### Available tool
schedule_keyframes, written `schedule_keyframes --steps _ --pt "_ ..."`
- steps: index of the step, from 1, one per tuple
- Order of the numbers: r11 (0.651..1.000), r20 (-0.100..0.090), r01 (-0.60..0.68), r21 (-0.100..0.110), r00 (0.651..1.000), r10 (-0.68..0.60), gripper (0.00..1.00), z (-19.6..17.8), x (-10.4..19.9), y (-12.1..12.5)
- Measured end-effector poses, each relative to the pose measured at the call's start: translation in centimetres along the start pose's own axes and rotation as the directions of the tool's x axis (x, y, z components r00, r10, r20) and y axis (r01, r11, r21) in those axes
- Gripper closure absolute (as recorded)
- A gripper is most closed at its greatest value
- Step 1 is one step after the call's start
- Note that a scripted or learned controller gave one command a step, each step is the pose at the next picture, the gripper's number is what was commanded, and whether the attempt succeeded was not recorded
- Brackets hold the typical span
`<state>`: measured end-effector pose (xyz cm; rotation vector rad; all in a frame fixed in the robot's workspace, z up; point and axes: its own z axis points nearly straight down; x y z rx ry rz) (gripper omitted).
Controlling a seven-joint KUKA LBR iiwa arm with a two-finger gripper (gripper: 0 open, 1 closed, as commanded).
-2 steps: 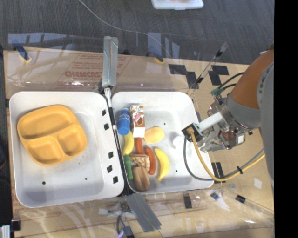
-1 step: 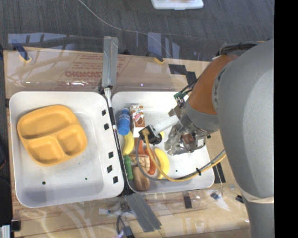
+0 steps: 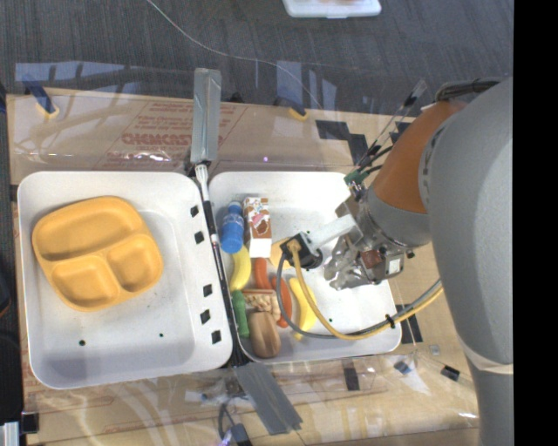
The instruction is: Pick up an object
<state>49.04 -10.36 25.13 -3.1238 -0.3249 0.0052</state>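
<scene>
Nearest the camera edge, grey tape strip (image 3: 266, 396) lies across the tabletop (image 3: 113, 405) just below the seam between the two bins. Left bin (image 3: 52, 348) holds a yellow divided tray (image 3: 96, 251), three compartments, sitting in its upper-left part, tilted a little. Right bin (image 3: 366, 335) has its objects packed along the left wall: brown bread-like item (image 3: 264, 335) at the near end, green item (image 3: 240, 312) beside the wall, orange carrot-like piece (image 3: 284, 302), banana (image 3: 240, 270) upright along the divider, blue bottle (image 3: 232, 233) above it, and a brown-and-white carton (image 3: 258, 228) just right of the bottle; print on the carton is too small to read. Yellow cable (image 3: 327, 324) loops over the bin floor from the wrist area, passing beside the carrot piece. End effector (image 3: 347, 272) hangs over the bare right-centre floor of the right bin, apart from the object cluster; nothing visible between its fingers, and whether they are apart or together cannot be told from this angle. Grey arm (image 3: 475, 218) with orange band (image 3: 405, 170) covers the bin's right side. Far side: grey bar (image 3: 205, 118) runs up from the divider, clear plastic sheet over cardboard with mirrored red print, not legible. White object (image 3: 331, 7) at top edge.
</scene>
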Motion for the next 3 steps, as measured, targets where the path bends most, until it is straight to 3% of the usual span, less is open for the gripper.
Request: schedule_keyframes --steps 1,2,3 --pt "1.0 0.005 -0.001 0.002 1.0 0.001 1.0 2.9 -1.8 4.2" --pt "1.0 0.006 0.008 0.005 1.0 -0.008 1.0 2.0 -1.7 4.1" --pt "1.0 0.007 0.004 0.005 1.0 -0.004 1.0 8.5 7.6 0.8"
